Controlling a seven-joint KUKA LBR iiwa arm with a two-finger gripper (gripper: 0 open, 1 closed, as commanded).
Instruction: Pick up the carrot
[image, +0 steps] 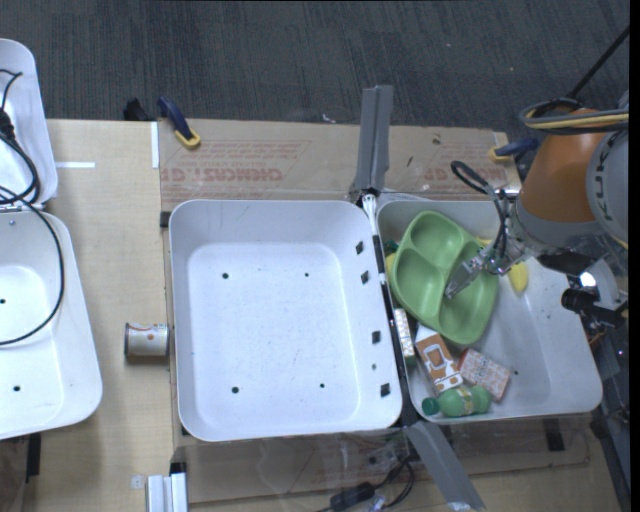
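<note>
Reaches in from the right edge of the frame, grey arm (590, 215) angled down and toward the left, orange band (558, 172) sitting high at the upper right. Ends in the gripper (480, 268), low over the right bin (548, 345), at the right-hand rim of a green divided plate (432, 258). Appears to touch or nearly touch that plate's rim; cannot tell which. Cannot tell whether the gripper is spread or pressed together, as the metal parts blur against the plate. Nothing visibly pinched in it.

Cannot tell the carrot's place among the clutter of the right bin. Just right of the gripper, a small yellow thing (518, 279), partly hidden by the wrist. Below the plate, toward the bin's lower left corner: an orange-and-white box (438, 360), a reddish packet (487, 372) just beside it, and a green bottle (462, 402) lying on its side against the lower wall.

To the left, across the shared divider, the left bin (182, 300), white with small dark holes. On the brown tabletop (100, 210) at centre left, a small can (147, 340) lying just beside that bin's outer wall. At the upper left, a blue-and-yellow clamp (178, 123) on the tabletop's far edge.
</note>
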